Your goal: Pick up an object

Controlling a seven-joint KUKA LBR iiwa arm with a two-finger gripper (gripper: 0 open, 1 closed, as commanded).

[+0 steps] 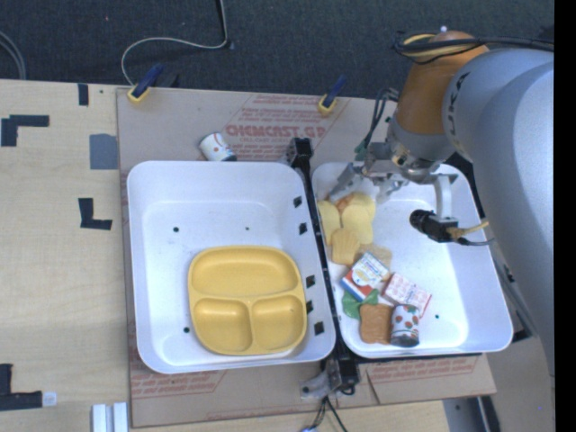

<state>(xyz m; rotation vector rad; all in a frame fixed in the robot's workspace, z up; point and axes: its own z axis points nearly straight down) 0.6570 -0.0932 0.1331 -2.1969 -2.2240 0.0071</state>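
Brown cardboard sheet [270, 133] under both white bins [148, 241]; dark carpet [297, 25] behind; claw [360, 180] state unclear.

- The arm [504, 151] ran off the right edge.
- The claw's [360, 180] tips were too blurred to read.
- Labels on the small packets [382, 288] stayed illegible.
- The right bin's [450, 331] far corner sat hidden under the wrist.
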